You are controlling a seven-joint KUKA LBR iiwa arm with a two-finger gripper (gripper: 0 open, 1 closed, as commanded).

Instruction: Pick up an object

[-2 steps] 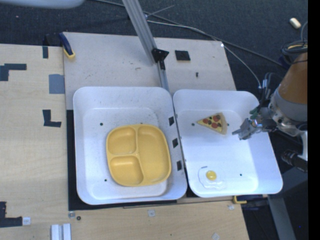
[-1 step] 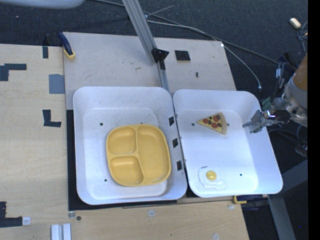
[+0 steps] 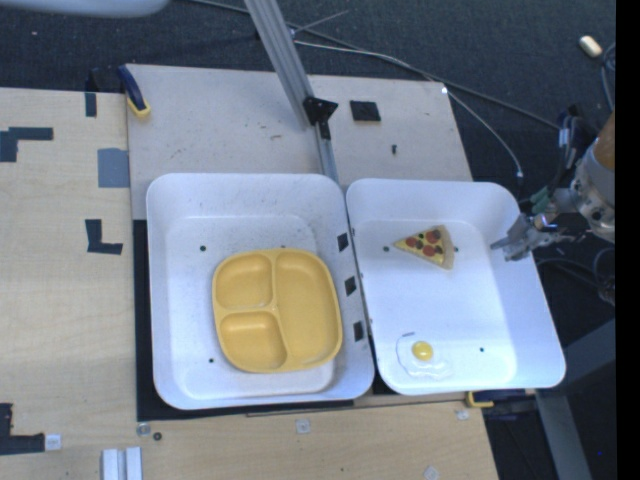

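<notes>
Blue-yellow clamp point(image 3: 134, 92) on bench's point(image 3: 240, 118) far left corner

The arm point(image 3: 603, 173) is mostly cut off at the picture's edge: a rounded pale grey body with a strip of orange just above it. Below that sits a darker metal wrist piece with black cables looping round it. Its thin, grey metal gripper point(image 3: 513, 245) is small and blurred.
</notes>
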